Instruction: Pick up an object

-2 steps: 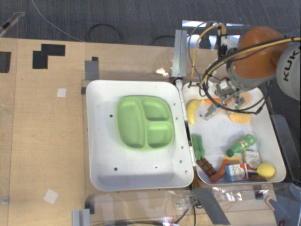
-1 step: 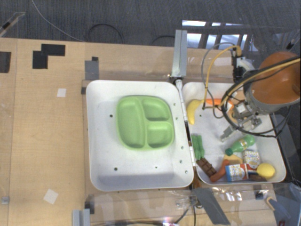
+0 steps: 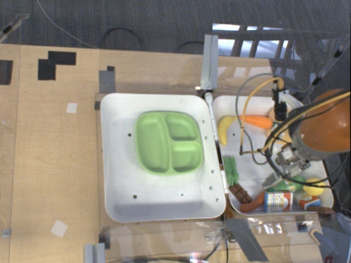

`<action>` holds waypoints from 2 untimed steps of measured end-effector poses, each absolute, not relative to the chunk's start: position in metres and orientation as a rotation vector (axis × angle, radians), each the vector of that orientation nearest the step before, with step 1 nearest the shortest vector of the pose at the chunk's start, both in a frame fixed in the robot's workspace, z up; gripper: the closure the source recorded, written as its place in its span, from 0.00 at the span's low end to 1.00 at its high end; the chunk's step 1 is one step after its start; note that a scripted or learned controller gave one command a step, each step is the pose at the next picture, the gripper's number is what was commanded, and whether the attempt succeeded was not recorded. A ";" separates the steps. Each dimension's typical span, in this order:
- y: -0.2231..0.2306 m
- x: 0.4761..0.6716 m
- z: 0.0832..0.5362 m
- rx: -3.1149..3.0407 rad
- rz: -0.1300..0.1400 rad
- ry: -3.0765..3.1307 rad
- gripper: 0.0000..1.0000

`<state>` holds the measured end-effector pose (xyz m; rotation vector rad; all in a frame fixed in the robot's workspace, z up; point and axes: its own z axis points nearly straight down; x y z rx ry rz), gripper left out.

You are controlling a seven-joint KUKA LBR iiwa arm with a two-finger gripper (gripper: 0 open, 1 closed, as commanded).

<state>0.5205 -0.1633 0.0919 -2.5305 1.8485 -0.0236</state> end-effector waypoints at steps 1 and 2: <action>-0.138 0.605 0.091 -2.486 -0.020 1.903 0.00; -0.109 0.667 0.088 -2.578 -0.010 1.780 0.00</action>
